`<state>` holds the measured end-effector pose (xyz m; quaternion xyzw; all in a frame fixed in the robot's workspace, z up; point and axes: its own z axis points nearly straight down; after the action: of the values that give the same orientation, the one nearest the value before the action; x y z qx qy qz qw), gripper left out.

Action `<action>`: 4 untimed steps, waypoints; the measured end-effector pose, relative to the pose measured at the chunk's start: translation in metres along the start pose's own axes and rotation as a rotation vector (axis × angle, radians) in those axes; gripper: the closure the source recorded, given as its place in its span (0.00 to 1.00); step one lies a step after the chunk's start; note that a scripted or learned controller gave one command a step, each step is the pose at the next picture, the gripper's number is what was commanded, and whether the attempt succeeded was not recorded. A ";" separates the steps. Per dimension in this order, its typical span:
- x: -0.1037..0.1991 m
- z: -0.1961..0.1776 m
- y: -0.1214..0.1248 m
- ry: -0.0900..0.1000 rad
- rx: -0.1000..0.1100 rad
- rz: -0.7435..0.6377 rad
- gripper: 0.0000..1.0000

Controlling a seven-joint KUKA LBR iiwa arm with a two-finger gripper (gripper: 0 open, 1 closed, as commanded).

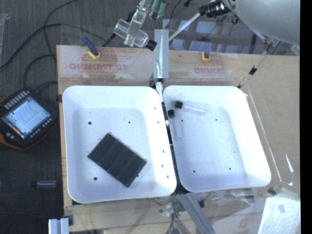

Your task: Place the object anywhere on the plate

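The dark ribbed plate (117,159) in the left bin (73,130) bears nothing, so placing remains undone; the gripper (131,33), raised at twelve o'clock beyond the bins, grips a clear tube (127,29). I count one plate, two bins, and two clear vials (192,107) lying at eleven o'clock in the right bin (243,145).

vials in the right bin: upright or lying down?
Lying down. Both clear vials show their full length flat on the right bin floor near its top-left corner, black caps to the side, not facing the camera.
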<state>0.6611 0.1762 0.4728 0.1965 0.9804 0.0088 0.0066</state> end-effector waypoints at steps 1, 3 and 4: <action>-0.001 -0.010 0.001 -0.002 -0.003 0.000 1.00; -0.002 -0.029 0.002 -0.007 -0.008 0.001 1.00; -0.003 -0.038 0.003 -0.010 -0.010 0.001 1.00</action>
<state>0.6642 0.1776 0.5112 0.1971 0.9802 0.0126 0.0124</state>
